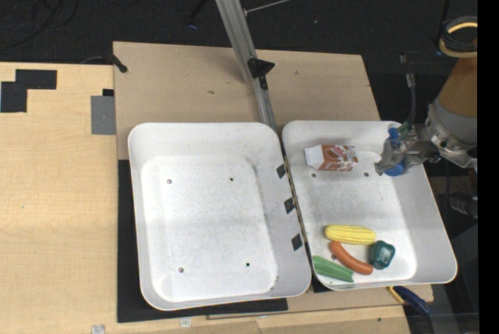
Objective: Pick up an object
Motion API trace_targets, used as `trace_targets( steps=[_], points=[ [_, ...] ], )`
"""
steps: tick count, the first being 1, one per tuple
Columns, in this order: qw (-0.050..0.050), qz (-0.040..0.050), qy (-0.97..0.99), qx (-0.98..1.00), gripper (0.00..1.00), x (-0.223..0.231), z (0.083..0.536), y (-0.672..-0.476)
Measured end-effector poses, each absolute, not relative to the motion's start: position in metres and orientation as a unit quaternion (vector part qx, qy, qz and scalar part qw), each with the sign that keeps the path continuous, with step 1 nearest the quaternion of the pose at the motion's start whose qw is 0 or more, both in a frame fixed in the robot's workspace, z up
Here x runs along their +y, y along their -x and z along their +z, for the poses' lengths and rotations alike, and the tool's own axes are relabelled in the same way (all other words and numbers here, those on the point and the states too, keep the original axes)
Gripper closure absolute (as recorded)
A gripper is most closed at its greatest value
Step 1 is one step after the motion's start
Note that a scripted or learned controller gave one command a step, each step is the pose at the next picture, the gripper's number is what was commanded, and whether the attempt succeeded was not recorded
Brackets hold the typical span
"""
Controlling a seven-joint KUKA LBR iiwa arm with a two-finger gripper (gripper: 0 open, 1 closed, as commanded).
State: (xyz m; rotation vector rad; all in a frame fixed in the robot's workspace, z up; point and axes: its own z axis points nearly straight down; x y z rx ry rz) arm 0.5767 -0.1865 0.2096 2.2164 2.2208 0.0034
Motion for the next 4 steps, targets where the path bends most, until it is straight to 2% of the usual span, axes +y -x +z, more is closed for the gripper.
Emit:
trace_targets(
  steps=[1, 4],
  points=[
    [0.001, 0.0004, -0.706, 0.708, 1.00, -0.187, 0.243, -0.577],
    [-0.003, -0.0009, -0.706, 0.708, 1.00, -0.046, 0.247, -0.580]
  ],
)
